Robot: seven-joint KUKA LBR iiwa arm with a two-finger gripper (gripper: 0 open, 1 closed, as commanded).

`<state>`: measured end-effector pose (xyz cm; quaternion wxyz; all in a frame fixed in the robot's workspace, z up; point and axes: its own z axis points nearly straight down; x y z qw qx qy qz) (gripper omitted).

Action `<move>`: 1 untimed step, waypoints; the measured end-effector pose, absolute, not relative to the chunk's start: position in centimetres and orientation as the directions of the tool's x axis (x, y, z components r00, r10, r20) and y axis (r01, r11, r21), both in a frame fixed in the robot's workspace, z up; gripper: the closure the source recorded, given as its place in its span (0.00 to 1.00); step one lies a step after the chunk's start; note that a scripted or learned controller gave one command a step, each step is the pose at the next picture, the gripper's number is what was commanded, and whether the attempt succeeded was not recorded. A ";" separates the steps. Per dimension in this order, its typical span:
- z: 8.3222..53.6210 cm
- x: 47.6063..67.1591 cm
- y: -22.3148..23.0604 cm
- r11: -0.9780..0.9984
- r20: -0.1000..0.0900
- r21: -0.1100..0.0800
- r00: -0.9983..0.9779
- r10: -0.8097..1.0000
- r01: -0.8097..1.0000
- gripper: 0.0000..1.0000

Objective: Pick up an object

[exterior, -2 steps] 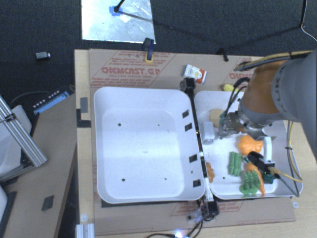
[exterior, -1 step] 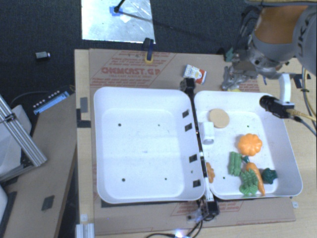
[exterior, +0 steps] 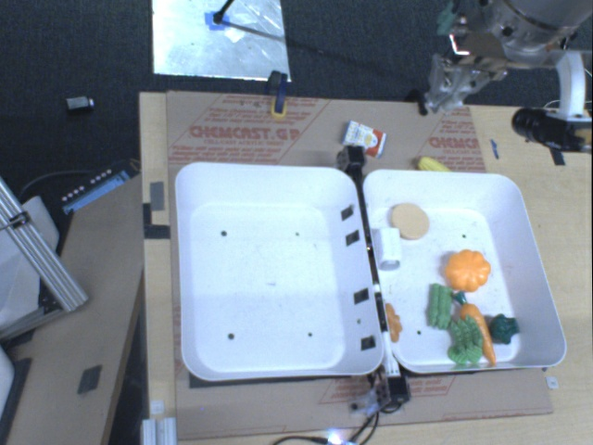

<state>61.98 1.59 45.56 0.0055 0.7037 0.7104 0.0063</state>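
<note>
My gripper (exterior: 443, 95): at one o'clock above right bin (exterior: 519, 207); grip state cannot be told. Pumpkin (exterior: 465, 270) inside.

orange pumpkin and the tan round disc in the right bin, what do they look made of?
Pumpkin: looks like moulded plastic, smooth, slightly glossy, ribbed lobes, uniform orange. Tan disc: matte, flat, even colour; probably plastic or foam toy food, possibly wood. Too small to tell.

Two white bins (exterior: 264, 179) (one pumpkin (exterior: 466, 270))

Orange pumpkin (exterior: 466, 270), tan disc (exterior: 409, 221) and green vegetables (exterior: 452, 321) lie in right bin (exterior: 528, 248).
</note>
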 end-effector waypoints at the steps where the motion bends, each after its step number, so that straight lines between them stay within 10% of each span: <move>1: 54.1 60.4 2.4 0.007 0.001 0.012 -0.007 1.000 1.000 1.00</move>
